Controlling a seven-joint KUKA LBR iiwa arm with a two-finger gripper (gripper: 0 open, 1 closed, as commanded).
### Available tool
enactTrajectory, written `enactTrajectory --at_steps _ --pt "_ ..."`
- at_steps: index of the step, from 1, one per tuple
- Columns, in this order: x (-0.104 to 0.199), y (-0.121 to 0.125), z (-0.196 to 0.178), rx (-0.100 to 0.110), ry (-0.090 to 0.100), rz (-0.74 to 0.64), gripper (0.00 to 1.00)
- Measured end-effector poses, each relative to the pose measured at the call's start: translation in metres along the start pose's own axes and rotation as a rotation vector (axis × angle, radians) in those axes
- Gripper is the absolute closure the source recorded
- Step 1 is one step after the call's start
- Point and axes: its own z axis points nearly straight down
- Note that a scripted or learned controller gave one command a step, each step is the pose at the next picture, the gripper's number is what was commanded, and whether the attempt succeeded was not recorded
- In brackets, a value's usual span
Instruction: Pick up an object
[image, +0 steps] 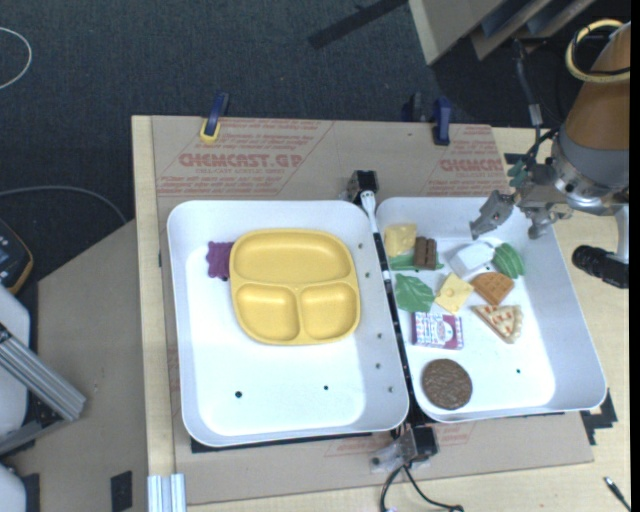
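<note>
The grey two-finger tool hangs over the far part of the right-hand shallow white bin, its two fingers spread apart with nothing between them. One fingertip points down just above a white block-shaped piece, but whether it touches cannot be told. The other finger sits toward the arm side, above a green leaf-shaped toy.

Below the tool, in this same bin, lie the small toy foods, each counted once except the leaves: two green leaves, the second lying nearer the bin divider; one pale yellow cheese block; one dark brown chocolate bar; one yellow cheese wedge; one orange-brown bread piece; one pizza slice; one red-and-white packet; one round brown cookie.

Well away from the tool, across the divider, the second white bin carries one yellow three-compartment plastic plate and one purple piece tucked against the plate's far edge. Both bins rest on the desk.
</note>
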Motion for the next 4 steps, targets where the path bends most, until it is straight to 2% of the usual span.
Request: enactTrajectory --at_steps 1,4 --pt "0.0 0.002 -0.009 -0.014 -0.002 -0.002 0.0" --pt "0.0 0.002 0.123 -0.016 -0.003 -0.003 0.0"
